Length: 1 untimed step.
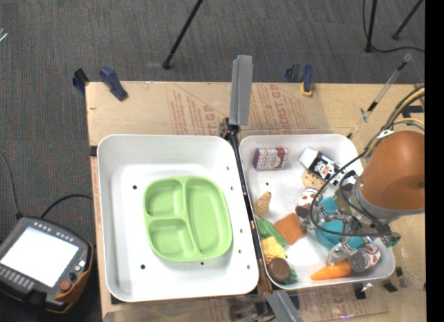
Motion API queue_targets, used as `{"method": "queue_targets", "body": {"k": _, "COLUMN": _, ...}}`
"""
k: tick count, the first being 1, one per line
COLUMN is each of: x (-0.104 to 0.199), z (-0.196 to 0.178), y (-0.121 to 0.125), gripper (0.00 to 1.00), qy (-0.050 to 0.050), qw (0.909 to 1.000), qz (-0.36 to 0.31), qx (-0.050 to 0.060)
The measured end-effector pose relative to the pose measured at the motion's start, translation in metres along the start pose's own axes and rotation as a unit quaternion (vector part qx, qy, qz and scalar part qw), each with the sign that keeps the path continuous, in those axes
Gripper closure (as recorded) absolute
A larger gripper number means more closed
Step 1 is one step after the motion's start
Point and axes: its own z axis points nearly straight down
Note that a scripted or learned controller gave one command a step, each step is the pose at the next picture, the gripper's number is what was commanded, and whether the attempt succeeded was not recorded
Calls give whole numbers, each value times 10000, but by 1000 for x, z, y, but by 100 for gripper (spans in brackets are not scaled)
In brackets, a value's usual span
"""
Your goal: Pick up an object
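Camera view: it looked down on both bins at a slant, the arm coming in from the right.
Nearest item: a toy carrot (330, 270) lay at the front of the right bin (291, 137), just beside a small shiny can (362, 258).
Carrot axis: its long axis ran roughly left to right, tilted slightly, with the thin tip to the left and the thick end toward the can.
Front left pile: a brown round piece (279, 268), a toy corn cob (272, 248) and an orange-brown cracker (290, 229) lay crowded together.
Gripper: the gripper (340, 227) was low in the right bin, over a teal bowl (331, 234), with cables looped around it.
Grip: whether it was spread or shut could not be told, since the wrist and cables covered it.
Likely target: probably the teal bowl, which was round, so it had no long axis to speak of; it sat in the right half of the right bin.
Progress: nothing was seen lifted, so I judged the pick not yet done; a secure grasp and a lift remained.
Middle: an ice-cream cone (262, 204) lay slanted, narrow end toward the lower left.
Far end: a purple box (270, 158) and a black-and-white carton (318, 164) lay by the back wall.
Left bin: the left bin (114, 175) held a green divided plate (187, 216).
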Motion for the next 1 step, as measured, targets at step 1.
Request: {"method": "queue_targets", "body": {"k": 1, "x": -2, "z": -5, "y": 5, "gripper": 100, "qy": 32, "qw": 10000, "qz": -13, "qx": -71}}
